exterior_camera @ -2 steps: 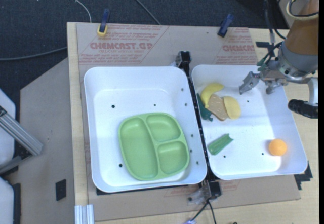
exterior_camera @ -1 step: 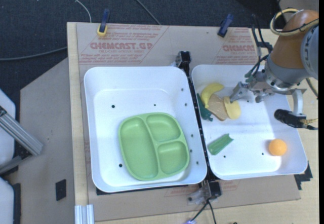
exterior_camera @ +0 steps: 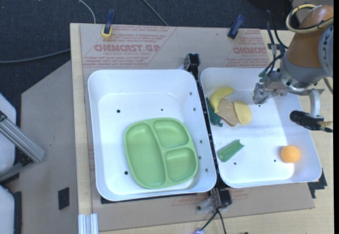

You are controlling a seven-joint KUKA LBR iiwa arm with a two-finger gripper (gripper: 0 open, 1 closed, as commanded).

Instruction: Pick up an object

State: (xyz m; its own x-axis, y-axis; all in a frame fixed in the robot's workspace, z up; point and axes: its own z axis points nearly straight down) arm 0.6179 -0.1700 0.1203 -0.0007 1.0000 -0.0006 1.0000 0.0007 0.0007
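Observation:
The right bin (exterior_camera: 265,174) holds a yellow banana (exterior_camera: 220,95), a tan bread-like slice (exterior_camera: 229,112), a pale yellow piece (exterior_camera: 243,113), a dark green piece (exterior_camera: 213,117) against the left wall, a green wedge (exterior_camera: 230,151) and an orange ball (exterior_camera: 290,154). My gripper (exterior_camera: 260,95) hangs over the bin's far middle, just right of the yellow piece, a little apart from it. Nothing shows between its fingers. The arm's orange band (exterior_camera: 312,26) rises at the right edge.
The left bin (exterior_camera: 106,100) carries a light green divided tray (exterior_camera: 160,151). A black clamp (exterior_camera: 192,61) sits between the bins at the back. Blue clips (exterior_camera: 235,26) pin the cardboard base. Cables run behind the bench.

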